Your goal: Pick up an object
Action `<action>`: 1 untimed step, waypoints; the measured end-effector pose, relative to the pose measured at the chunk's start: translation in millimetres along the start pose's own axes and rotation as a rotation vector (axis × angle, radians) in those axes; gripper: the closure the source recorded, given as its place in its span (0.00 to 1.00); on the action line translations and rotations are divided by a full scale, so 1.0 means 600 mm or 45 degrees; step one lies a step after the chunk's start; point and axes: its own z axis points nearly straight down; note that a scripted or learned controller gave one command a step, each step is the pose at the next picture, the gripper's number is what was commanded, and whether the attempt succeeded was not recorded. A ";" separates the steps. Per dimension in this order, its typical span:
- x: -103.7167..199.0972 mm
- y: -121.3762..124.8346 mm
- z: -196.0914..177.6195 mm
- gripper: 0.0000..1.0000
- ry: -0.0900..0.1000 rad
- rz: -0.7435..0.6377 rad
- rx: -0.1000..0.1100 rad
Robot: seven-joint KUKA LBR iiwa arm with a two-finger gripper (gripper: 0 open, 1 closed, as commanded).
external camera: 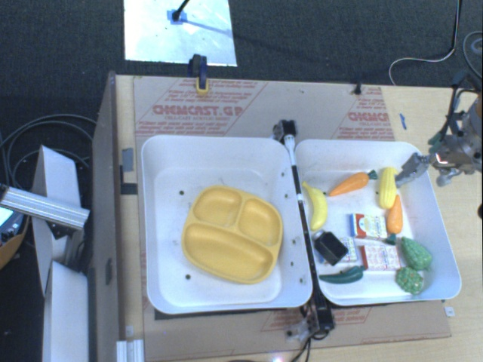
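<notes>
The right bin (445, 225) holds several toy foods: a yellow banana (317, 206), an orange carrot (349, 184), a yellow corn-like piece (386, 187) and a second orange piece (394, 217). Also inside are two small printed boxes (366, 225) (381, 256), a black block (330, 247), a dark green pepper (341, 276) and two green knobbly pieces (415, 253) (410, 280). My gripper (434, 163) hangs over the bin's upper right corner, just right of the corn-like piece, with nothing seen in it.
The left bin (158, 202) holds a yellow divided plate (232, 232). A clamp (285, 130) sits at the top of the divider between the bins. Cables and a cardboard box (56, 277) lie to the left of the bench.
</notes>
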 end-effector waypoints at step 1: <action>0.056 0.001 0.202 0.00 0.006 -0.005 0.013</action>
